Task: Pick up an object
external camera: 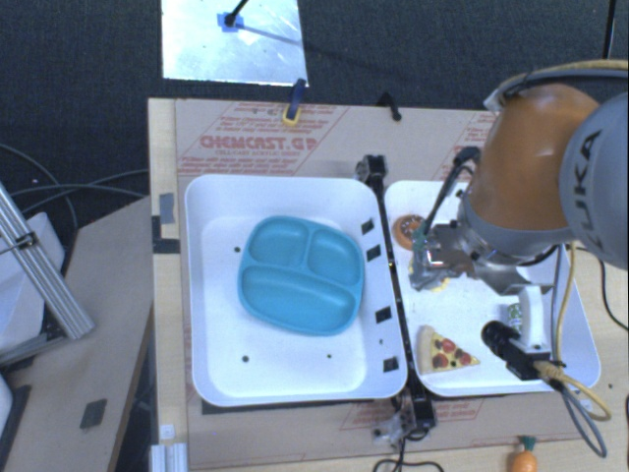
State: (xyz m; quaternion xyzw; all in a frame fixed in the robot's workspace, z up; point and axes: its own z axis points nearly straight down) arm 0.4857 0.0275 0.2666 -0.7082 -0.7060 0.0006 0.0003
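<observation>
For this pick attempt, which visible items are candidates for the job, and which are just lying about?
Job:
- tool, low in the right bin
- pizza slice toy
- round brown toy

Lying about:
- blue divided plate in the left bin
- orange object off the bench edge

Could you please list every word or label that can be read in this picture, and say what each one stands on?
"CHEMCAST GP": red print on the brown sheet behind the bins, partly blurred.
"KUKA": only the letters "UKA" show, on the arm.
Smaller red print under "CHEMCAST GP": too blurred to read.
</observation>
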